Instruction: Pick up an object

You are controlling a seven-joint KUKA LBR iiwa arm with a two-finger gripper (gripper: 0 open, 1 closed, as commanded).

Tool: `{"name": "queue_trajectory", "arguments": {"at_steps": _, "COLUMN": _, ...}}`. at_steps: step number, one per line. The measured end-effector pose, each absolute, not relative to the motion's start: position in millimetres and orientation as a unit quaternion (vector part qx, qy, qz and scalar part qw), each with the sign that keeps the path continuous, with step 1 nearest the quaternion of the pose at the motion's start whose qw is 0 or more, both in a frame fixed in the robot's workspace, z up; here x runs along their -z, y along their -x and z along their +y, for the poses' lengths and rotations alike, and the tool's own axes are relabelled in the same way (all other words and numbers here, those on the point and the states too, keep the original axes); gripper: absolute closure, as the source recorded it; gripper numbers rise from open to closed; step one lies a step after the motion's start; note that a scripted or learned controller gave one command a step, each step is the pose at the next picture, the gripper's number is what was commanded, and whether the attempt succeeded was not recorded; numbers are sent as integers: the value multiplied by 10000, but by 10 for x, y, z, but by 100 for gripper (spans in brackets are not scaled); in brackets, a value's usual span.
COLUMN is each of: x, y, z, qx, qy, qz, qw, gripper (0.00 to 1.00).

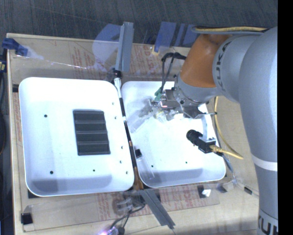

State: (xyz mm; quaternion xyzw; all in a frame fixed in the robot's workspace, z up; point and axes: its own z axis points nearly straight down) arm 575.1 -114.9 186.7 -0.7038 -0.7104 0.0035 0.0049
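One gripper (160, 103), low over the far left part of the right bin (178, 173), near its back wall. Open or closed: cannot tell, the tip is blurred and cluttered with wrist parts. Nothing can be seen held in it.

Just left of the gripper, a pale see-through-looking thing (145, 110) on the bin floor. It is too faint to identify, and whether it touches the gripper cannot be told. The rest of the right bin floor is plain white. A small dark bit (138, 153) sits at this bin's left rim, toward the near side.

The arm (244, 67) comes in from the right, grey, with the orange band (201, 58) above the wrist, and it covers the right bin's far right corner.

Left bin (38, 94) is beside the right one, their rims touching or nearly so. The one clear object is here: a dark ribbed block (91, 132), rectangular with four ridges, lying flat about mid-floor and slightly toward the right wall. It is well apart from the gripper, in the other bin, untouched.

Both bins rest on the brown bench (58, 55). A grey upright bar (124, 45) stands at the far edge, in line with the gap between the bins.
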Motion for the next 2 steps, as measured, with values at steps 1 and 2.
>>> {"name": "queue_trajectory", "arguments": {"at_steps": 1, "x": -1049, "y": -6204, "z": -1549, "qx": 2, "qy": 7024, "qz": -7117, "qw": -41, "gripper": 0}}
{"name": "queue_trajectory", "arguments": {"at_steps": 2, "x": -1032, "y": -6160, "z": -1515, "qx": -52, "qy": 7000, "qz": -7141, "qw": 61, "gripper": 100}}
